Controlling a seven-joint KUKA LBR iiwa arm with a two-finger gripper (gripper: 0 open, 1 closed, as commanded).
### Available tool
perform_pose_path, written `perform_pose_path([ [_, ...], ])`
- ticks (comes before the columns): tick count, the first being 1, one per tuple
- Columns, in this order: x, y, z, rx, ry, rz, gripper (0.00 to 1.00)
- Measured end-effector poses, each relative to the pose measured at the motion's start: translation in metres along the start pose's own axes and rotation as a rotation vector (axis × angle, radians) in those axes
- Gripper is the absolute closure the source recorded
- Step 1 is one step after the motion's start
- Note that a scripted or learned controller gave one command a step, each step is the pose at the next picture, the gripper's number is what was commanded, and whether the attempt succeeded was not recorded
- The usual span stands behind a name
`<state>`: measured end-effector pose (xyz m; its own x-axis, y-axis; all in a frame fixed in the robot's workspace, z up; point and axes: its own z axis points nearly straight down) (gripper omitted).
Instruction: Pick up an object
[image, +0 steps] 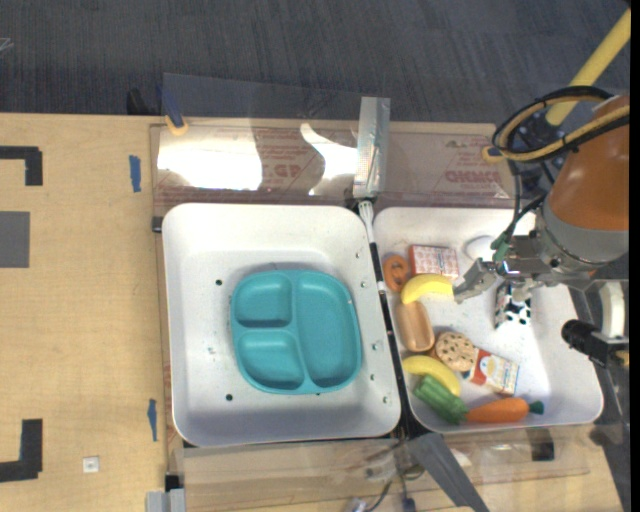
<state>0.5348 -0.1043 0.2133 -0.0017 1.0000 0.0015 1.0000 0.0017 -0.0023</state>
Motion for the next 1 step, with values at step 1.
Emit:
perform_pose_path([
  [1,-0.0047,-0.0241,0.1254,-0.009,-0.002,0.004,0.0],
])
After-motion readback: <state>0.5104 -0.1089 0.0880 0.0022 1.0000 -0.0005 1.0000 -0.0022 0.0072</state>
